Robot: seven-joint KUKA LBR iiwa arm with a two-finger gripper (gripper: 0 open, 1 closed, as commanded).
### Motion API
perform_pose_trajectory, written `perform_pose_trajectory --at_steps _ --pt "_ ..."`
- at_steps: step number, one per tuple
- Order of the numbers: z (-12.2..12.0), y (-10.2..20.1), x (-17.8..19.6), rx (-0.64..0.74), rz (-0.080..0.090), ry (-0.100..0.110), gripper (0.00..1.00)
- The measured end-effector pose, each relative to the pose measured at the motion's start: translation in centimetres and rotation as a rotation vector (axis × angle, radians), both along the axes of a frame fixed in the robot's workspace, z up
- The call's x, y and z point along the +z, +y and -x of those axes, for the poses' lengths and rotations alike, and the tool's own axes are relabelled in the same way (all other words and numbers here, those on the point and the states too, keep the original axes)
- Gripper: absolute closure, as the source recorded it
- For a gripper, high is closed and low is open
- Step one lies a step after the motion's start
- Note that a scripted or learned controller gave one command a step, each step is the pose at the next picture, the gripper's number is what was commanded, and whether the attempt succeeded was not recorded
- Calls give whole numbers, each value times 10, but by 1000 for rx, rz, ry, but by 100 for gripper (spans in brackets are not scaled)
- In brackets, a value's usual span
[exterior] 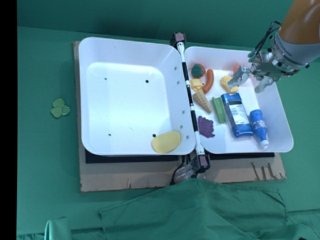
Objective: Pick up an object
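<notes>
We're on approach: gripper (251, 78) open, nothing in it, above right bin (280, 111). Next we drop onto yellow toy (229, 83) at its 9 o'clock.

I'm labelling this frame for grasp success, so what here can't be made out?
- Camera view: whether the gripper holds anything; its shape blurs against the yellow toy.
- The orange item at the right bin's far wall, mostly hidden by the gripper.
- The arm, cut off at the top-right corner.

Cloth: green fabric (45, 54) covering the bench
Board: brown cardboard sheet (130, 179) under the bins
Stray: small green leaf-shaped piece (60, 108) on the cloth, left
</notes>
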State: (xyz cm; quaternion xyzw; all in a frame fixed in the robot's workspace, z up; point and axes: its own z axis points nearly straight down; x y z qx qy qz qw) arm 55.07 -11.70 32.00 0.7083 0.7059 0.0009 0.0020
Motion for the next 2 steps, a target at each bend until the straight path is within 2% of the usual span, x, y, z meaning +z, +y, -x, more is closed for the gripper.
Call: perform_pose_trajectory --at_steps 1,2 --pt "0 0 0 0 0 0 0" --pt "2 -2 -40 -1 0 5 0"
